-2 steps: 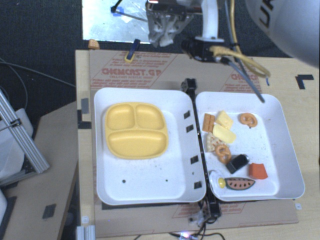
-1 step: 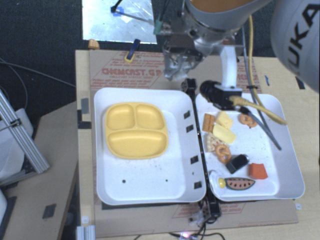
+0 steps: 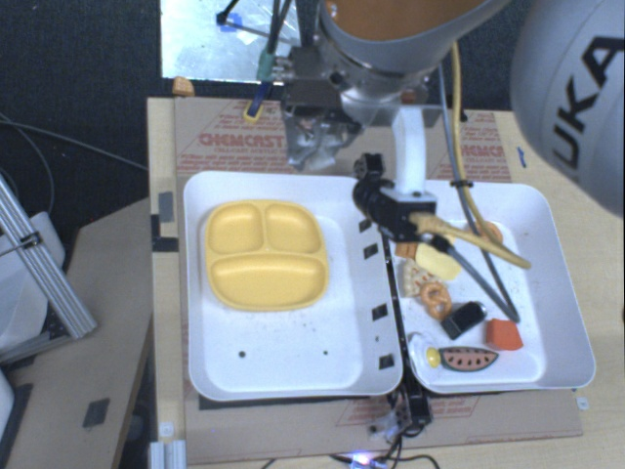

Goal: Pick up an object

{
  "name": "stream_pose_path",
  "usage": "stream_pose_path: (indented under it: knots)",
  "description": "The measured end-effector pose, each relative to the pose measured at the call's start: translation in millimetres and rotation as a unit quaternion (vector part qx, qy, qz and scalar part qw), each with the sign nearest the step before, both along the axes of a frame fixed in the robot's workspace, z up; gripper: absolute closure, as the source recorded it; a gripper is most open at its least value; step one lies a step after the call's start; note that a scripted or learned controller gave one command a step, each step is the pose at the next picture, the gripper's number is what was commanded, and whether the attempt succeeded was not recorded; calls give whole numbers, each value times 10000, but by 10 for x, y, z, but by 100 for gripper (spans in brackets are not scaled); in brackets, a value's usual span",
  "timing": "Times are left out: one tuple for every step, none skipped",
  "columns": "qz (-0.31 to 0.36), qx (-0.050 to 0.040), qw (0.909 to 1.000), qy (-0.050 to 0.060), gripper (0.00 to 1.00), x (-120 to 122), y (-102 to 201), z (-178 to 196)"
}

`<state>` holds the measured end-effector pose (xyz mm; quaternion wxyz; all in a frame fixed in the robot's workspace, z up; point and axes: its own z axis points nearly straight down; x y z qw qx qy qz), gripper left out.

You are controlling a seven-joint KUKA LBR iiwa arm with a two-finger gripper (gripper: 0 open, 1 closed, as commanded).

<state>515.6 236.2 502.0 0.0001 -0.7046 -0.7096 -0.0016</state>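
A smooth yellow three-compartment plate (image 3: 265, 254) lies in the left bin (image 3: 225, 369). The hand (image 3: 317, 145) hangs above the bins' far edge; its grip cannot be told.

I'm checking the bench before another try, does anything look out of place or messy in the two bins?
Nothing looks spilled or broken. The yellow divided plate lies flat in the left bin. The right bin's items, including a watermelon slice toy and an orange block, crowd together near the divider.
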Motion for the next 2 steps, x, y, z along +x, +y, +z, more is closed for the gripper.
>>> stream_pose_path:
  knots:
    - [-37, -30, 10000, 51, 100, -115, -173, -1066]
    - [-27, 3, 10000, -5, 100, -98, -159, -897]
